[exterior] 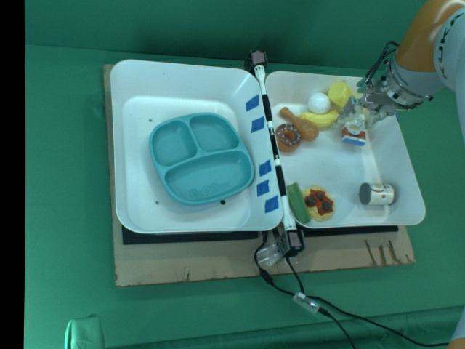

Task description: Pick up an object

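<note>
**Arm working over the far corner of the right bin**

The fingers (pixel 361 115) are hanging low over the back of the right bin (pixel 407 195), right above a small red, white and blue carton (pixel 354 134). From where I'm standing I cannot tell whether they are spread or pressed together; the wrist is hiding them. Nothing is showing between them, so I'm not calling it a grasp.

The carton is sitting just beside a banana (pixel 320 118), with a white egg (pixel 318 102) and a yellow cup (pixel 339 93) crowding behind it. It is looking light, stiff and boxy to me, likely toy plastic and a bit slick; pinching across its flat sides should be the safest hold, though the banana is leaving little room on that side.

Further out, a drumstick (pixel 299 125) and a donut (pixel 288 137) are lying near the divider, a small can (pixel 376 193) is lying on its side at the front. The left bin (pixel 127 195) is carrying a teal divided plate (pixel 201 158) on the green surface (pixel 65 158).
</note>
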You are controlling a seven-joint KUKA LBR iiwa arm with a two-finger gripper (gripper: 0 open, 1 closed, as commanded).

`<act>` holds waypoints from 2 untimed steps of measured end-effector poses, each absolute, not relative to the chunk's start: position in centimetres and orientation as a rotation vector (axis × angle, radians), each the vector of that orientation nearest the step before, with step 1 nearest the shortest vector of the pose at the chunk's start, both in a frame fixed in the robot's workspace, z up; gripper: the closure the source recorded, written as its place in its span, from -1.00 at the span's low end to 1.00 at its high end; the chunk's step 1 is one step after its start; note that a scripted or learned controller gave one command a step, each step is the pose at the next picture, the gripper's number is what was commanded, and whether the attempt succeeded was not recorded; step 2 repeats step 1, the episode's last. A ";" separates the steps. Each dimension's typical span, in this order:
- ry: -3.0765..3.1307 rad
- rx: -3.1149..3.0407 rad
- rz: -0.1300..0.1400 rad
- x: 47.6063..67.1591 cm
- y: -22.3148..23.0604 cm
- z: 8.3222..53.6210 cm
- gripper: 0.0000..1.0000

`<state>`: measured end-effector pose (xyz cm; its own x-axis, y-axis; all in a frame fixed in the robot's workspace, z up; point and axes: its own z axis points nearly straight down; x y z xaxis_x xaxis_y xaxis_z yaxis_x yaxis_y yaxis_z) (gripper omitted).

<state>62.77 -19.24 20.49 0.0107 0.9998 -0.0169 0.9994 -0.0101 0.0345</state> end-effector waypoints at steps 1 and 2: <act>2.211 2.220 0.007 56.3 -11.3 27.7 1.00; 2.211 2.220 0.007 56.3 -11.3 27.7 1.00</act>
